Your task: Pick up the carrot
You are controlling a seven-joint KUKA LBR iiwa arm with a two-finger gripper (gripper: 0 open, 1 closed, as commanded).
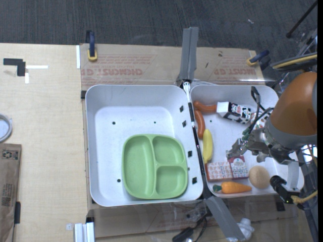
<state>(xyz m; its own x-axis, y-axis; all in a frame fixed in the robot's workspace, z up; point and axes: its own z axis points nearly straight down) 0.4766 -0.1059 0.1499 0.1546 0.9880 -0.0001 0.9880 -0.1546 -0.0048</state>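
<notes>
One orange tapered carrot (pixel 235 187) is lying in the right white bin (pixel 218 93); one green three-compartment plate (pixel 155 166) is sitting left; jaws' state unclear.

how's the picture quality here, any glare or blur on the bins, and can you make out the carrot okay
Camera view: lighting is even and soft, with a faint shadow under the green plate; the white bins are bright but not blown out. The carrot reads clearly at the right bin's near edge. The gripper is small and somewhat soft, so its jaws are hard to read. The arm's orange band looks slightly blurred.
</notes>
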